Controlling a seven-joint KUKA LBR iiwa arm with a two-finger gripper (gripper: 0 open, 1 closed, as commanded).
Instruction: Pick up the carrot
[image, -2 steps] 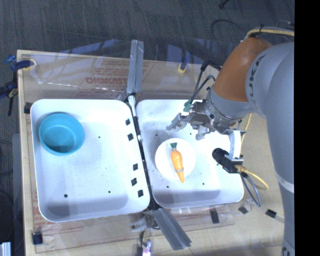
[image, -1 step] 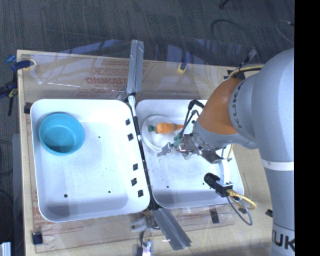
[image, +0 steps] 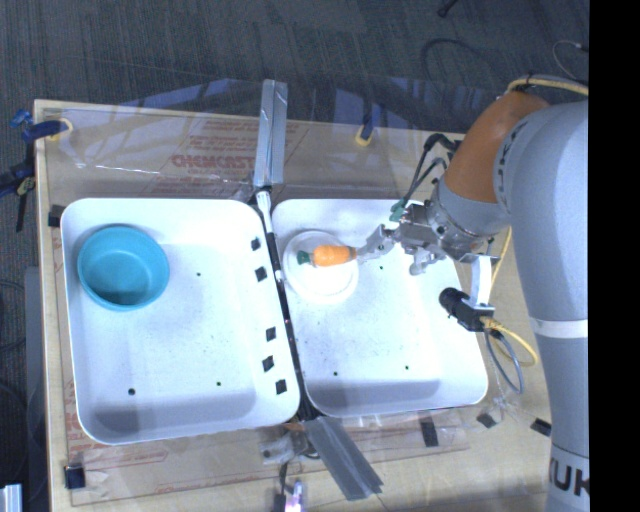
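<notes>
Camera view. The bench carries two shallow white bins side by side. The left bin holds a blue bowl in its far left corner. The right bin holds a small white plate near its far left corner, close to the divider between the bins.

The carrot lies on its side on the white plate, long axis running roughly left to right. The orange body points toward the arm; a small green stub sits at the left end.

The gripper sits at the carrot's right end, just beside or touching it. Contact cannot be confirmed at this resolution, and whether the tool is apart or together cannot be told. The carrot is not seen between its tips, so no hold is established.

Handling assessment. The carrot appears to be a small toy piece: probably light, stiff and smooth-skinned. A rounded, tapered body is likely to roll on the plate or squirt out of a closing grasp. The recommended hold is across the thickest part of the orange body, with the closing direction perpendicular to the long axis. The tapered tip and the green stub are poor grasp sites. The plate itself looks light and may shift if pushed.
</notes>
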